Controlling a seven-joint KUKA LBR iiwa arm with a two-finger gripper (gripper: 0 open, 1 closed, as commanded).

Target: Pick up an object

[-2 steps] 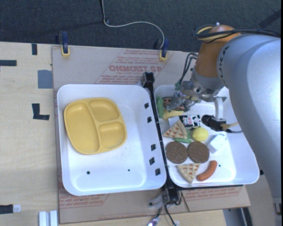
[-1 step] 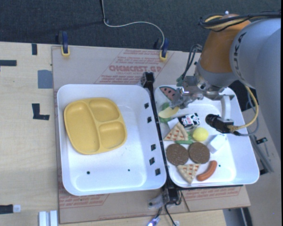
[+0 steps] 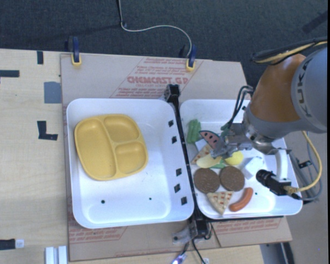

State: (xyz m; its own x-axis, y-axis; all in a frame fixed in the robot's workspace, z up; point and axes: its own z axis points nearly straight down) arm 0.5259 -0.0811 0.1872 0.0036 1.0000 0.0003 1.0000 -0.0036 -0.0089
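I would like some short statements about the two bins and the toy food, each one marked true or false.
1. The yellow divided plate lies in the left bin. True.
2. The sausage lies on the yellow plate. False: it lies in the right bin, near its front edge.
3. Two brown round patties lie side by side in the right bin. True.
4. The claw hangs over the left bin. False: it is over the right bin, among the toy food.
5. The pizza slice lies next to the sausage. True.
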